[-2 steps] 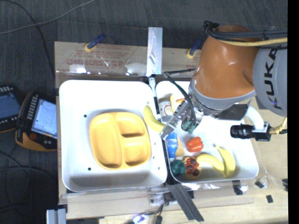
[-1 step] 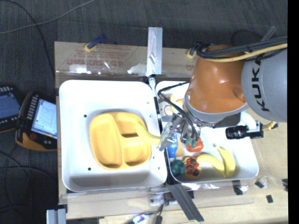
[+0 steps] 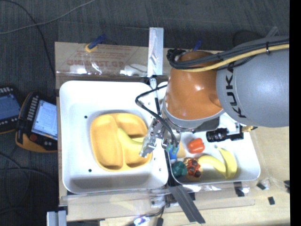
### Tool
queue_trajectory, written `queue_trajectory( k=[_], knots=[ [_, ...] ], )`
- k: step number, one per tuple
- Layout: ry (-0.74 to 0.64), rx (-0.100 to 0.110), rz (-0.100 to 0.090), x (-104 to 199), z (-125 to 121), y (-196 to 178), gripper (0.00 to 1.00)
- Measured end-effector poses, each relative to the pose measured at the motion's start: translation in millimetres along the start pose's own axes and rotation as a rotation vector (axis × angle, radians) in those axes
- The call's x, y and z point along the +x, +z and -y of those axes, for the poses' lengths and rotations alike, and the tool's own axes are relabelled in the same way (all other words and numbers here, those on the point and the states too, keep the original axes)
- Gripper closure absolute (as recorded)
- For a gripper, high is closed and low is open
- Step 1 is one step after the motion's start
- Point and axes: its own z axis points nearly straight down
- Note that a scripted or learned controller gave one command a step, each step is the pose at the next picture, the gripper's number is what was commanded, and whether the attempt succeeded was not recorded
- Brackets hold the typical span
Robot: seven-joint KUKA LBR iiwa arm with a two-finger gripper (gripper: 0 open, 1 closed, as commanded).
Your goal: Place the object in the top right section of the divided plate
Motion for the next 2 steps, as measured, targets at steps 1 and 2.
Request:
queue_trajectory(
  k=[1,2],
  knots=[
    [0.171,0.0,0.0,17.4,-48.0,-18.0,1.0],
    [-0.086,0.001,0.0,19.4,-54.7,-7.8,1.0]
  ],
)
